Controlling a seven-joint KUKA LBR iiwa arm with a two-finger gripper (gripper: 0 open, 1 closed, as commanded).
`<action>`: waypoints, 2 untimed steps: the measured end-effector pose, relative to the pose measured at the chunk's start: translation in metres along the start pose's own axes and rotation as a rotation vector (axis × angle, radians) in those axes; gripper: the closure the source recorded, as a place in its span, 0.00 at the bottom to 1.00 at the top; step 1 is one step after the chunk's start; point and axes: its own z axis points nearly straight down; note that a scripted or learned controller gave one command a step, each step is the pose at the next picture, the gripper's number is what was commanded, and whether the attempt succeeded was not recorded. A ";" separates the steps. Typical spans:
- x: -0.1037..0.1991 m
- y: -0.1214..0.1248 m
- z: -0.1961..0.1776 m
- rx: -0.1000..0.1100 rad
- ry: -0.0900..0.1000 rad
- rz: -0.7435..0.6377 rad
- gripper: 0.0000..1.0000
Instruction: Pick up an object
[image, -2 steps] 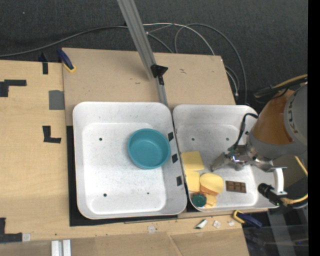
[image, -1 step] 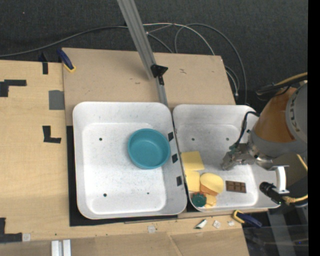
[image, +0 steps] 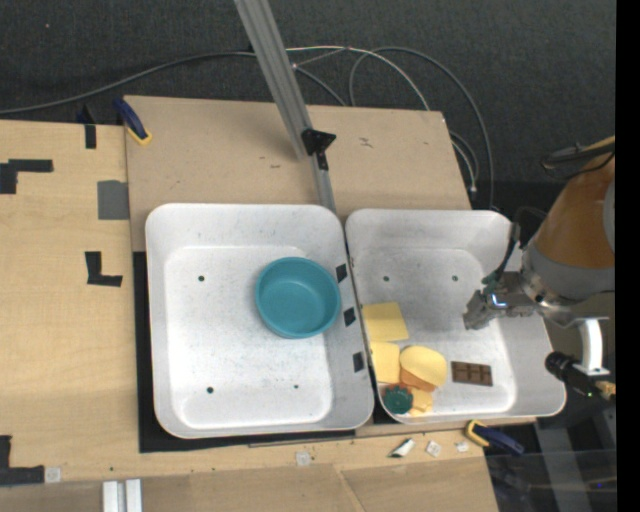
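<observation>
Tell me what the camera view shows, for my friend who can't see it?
A grey robot arm with an orange band reaches from the right, its gripper low over the right bin, away from the objects. That bin holds yellow sponges, a yellow cup, a small teal item and a brown chocolate-like bar. The left bin holds a teal bowl.

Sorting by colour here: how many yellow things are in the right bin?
3: a flat square near the left wall, a block just below it, and a round piece beside that. More may hide underneath.
</observation>
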 end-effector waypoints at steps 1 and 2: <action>-0.010 -0.003 -0.056 -0.001 -0.001 -0.001 1.00; -0.010 -0.001 -0.109 -0.002 -0.001 -0.002 1.00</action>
